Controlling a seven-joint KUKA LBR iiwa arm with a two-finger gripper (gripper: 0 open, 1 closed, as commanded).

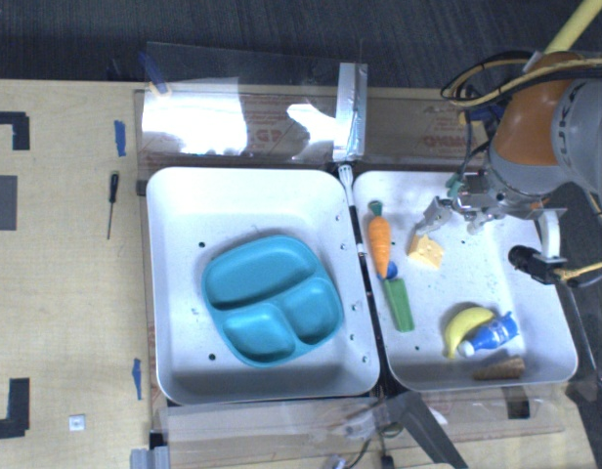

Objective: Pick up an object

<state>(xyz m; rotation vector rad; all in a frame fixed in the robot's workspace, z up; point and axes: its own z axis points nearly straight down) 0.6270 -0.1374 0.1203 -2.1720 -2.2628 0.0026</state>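
My gripper [450, 217] hangs over the back of the right bin [536, 291], its fingers spread open with nothing between them. A yellow cheese wedge [427, 252] lies just below the left fingertip [424, 223], apart from it. Along the bin's left wall lie an orange carrot [379, 242] and a green stick-shaped item [400, 303]. Toward the front right sit a banana [465, 326], a blue and white tube [492, 336] against it, and a brown piece [499, 367].
The left bin [174, 262] holds a blue divided plate [272, 299]. A clear plastic sheet [242, 115] and a metal bracket [350, 115] stand behind the bins. Cables [482, 71] loop near the arm's orange band [531, 130].
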